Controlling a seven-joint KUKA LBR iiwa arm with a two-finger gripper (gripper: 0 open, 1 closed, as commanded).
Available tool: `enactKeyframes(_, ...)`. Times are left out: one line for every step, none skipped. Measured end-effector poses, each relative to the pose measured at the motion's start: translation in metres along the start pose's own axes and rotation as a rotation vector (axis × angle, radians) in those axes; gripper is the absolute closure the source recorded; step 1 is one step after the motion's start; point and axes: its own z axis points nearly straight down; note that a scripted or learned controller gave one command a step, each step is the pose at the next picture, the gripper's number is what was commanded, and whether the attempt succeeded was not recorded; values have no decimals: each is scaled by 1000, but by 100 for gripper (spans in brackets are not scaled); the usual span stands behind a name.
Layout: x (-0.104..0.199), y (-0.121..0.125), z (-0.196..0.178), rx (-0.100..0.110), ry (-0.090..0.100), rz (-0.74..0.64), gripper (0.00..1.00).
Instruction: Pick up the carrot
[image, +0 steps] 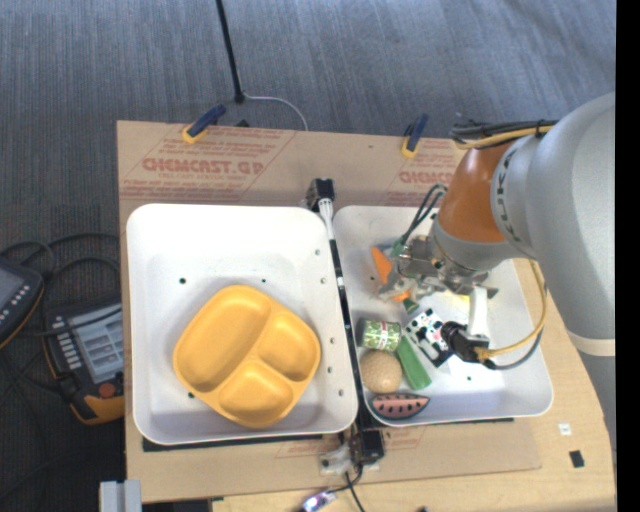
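The carrot (382, 263) is an orange piece lying in the right bin (520, 390), near its left wall in the far half. My gripper (404, 277) hangs low over it, at the carrot's right side and partly covering it. A small orange bit (400, 294) shows just under the gripper. The grey arm with its orange band (470, 205) reaches in from the right and hides the bin's far right part.
Near the carrot lie a green striped can (380, 335), a green cucumber (413, 364), a tan round item (380, 373), a watermelon slice (400, 405) and a black-and-white object (428, 331). A yellow divided plate (248, 355) sits in the left bin (160, 240).
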Motion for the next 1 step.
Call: enactKeyframes(34, 27, -102, -2, 0, 43, 100)
